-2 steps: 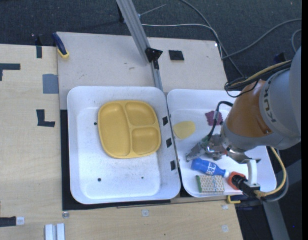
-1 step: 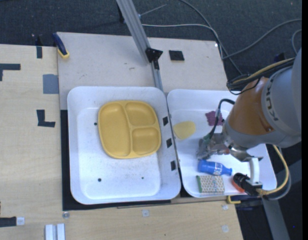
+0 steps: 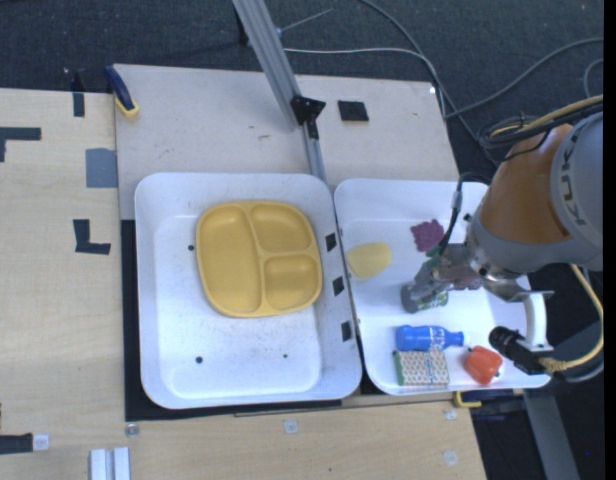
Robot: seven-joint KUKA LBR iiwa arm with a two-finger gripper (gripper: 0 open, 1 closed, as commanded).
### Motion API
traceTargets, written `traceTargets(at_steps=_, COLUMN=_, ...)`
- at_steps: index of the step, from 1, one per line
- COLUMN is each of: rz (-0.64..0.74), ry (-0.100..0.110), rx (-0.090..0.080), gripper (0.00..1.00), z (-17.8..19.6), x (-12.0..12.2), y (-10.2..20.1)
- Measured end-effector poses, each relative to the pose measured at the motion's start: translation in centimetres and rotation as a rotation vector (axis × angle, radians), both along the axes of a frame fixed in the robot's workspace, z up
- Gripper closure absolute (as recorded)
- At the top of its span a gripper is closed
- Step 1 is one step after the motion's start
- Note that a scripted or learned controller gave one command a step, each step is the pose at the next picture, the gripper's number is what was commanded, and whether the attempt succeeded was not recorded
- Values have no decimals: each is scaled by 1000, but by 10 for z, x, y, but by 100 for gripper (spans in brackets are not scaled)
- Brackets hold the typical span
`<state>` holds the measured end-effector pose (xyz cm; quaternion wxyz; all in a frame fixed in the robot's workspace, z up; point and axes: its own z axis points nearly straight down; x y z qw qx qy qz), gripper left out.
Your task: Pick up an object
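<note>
The gripper (image 3: 424, 295) is low inside the right bin (image 3: 388, 196); whether it is open or closed cannot be told. Around the gripper: yellow object (image 3: 369, 259) to its left, purple object (image 3: 427, 234) above, blue bottle (image 3: 426, 338) and patterned packet (image 3: 422, 368) below, orange-red object (image 3: 481, 364) lower right.

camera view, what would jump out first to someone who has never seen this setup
The yellow tray, split into compartments, sits alone in the left bin and draws the eye first. Next comes the arm's orange band at the right, with the end effector low in the right bin among small things: a pale yellow piece, a purple piece, a blue bottle and a red piece.
</note>
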<state>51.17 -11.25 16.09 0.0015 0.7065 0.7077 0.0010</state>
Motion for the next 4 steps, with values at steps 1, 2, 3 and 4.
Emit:
traceTargets(at_steps=1, rz=1, ry=1, rx=0, gripper=100, z=43, x=3, y=4)
traceTargets(at_steps=2, rz=0, ry=3, rx=1, gripper=100, z=63, x=4, y=5)
traceTargets(at_steps=3, rz=5, ry=5, rx=2, gripper=100, z=64, x=9, y=51)
traceTargets(at_steps=4, rz=5, ry=6, rx=2, gripper=100, z=53, x=7, y=100)
